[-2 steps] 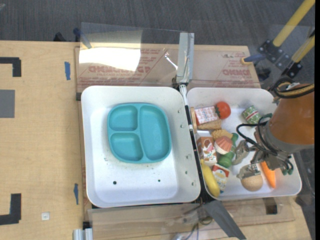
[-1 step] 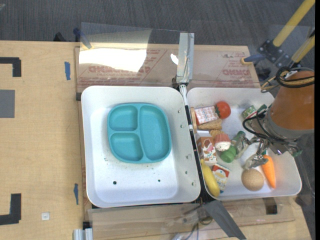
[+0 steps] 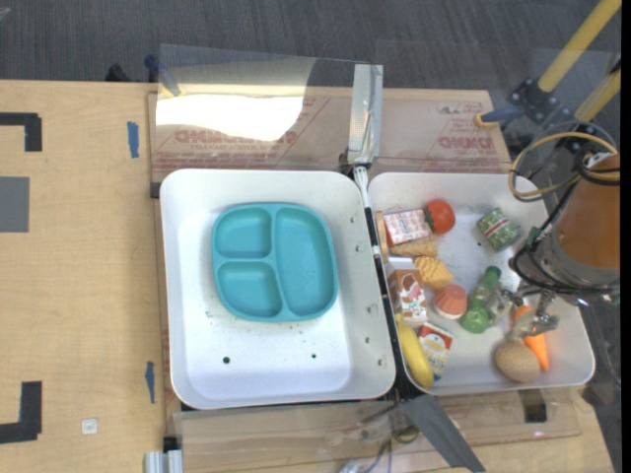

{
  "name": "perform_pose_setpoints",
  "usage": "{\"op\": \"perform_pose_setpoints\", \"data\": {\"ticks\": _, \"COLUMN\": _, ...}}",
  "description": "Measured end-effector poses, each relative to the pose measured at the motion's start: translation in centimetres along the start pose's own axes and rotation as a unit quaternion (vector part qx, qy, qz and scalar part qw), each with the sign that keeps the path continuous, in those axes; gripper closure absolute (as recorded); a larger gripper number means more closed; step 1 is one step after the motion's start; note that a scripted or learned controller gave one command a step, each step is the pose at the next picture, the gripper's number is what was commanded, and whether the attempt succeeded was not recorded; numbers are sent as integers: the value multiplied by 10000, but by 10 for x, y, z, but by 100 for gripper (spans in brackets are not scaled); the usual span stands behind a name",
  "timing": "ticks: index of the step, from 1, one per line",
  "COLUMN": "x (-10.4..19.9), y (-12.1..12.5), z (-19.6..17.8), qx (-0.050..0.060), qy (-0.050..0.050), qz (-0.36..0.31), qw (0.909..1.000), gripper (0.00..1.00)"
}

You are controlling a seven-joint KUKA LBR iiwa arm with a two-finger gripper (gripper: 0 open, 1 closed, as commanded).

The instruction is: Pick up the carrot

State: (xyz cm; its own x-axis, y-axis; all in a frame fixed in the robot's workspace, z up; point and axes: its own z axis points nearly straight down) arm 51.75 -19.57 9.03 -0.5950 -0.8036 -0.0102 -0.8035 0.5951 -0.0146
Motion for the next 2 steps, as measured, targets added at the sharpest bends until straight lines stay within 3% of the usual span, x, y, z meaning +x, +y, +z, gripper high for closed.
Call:
{"op": "perform_pose_setpoints", "data": {"ticks": 1, "x": -75, "y": 45, "z": -80, "qx": -25, "qy": 4, "qz": 176, "qw": 9998, "gripper": 100}}
{"op": "perform_pose_setpoints", "data": {"ticks": 2, "x": -22, "y": 36, "z": 0, "qx": -15, "qy": 23, "qz": -1481, "qw": 9890, "gripper": 100}}
